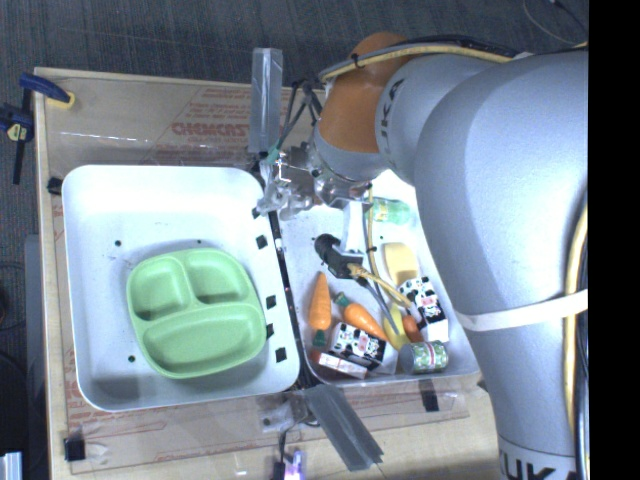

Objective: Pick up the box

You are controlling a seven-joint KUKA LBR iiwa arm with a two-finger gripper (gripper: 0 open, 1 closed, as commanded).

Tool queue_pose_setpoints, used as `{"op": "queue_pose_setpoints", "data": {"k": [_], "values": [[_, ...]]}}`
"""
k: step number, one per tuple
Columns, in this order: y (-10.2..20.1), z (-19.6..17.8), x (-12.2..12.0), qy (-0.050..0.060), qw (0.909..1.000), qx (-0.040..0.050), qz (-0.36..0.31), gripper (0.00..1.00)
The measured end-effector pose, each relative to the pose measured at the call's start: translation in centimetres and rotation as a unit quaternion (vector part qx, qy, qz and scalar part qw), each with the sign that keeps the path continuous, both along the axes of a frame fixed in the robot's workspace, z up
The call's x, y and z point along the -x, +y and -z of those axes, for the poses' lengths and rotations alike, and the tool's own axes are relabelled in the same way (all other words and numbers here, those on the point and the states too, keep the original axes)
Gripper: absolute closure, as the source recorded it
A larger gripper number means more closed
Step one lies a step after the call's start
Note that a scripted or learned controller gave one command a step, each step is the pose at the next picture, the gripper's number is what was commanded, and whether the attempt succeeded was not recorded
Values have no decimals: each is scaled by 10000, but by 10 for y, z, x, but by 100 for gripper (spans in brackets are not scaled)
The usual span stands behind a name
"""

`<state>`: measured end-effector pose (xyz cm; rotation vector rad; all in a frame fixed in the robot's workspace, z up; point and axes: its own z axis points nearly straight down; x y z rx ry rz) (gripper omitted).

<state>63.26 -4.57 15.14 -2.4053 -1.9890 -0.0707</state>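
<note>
The grey arm with its orange band [355, 108] is reaching in from the right and hanging over the far end of the right-hand white bin [300, 258], close to the divide between the two bins. Its metal jaws [283, 190] are sitting low near that rim; whether they are parted or closed cannot be told, and nothing is visibly held there.

The small black-and-white patterned cardboard box [357, 345] is lying flat at the near end of the right bin, just beside two orange carrots [320, 303] and near a pale yellow block [401, 261].

In the left white bin [90, 208], a green three-compartment plastic plate [196, 311] is resting. Both bins are sitting on the wooden counter [140, 118].
</note>
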Motion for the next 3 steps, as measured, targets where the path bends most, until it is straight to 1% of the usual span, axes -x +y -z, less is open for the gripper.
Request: {"op": "queue_pose_setpoints", "data": {"k": [1,2,3], "values": [[-7,-40,54,179,9820,189,1873,100],[-64,-60,35,207,9352,164,3532,100],[-63,-102,12,241,8668,137,4980,100]]}}
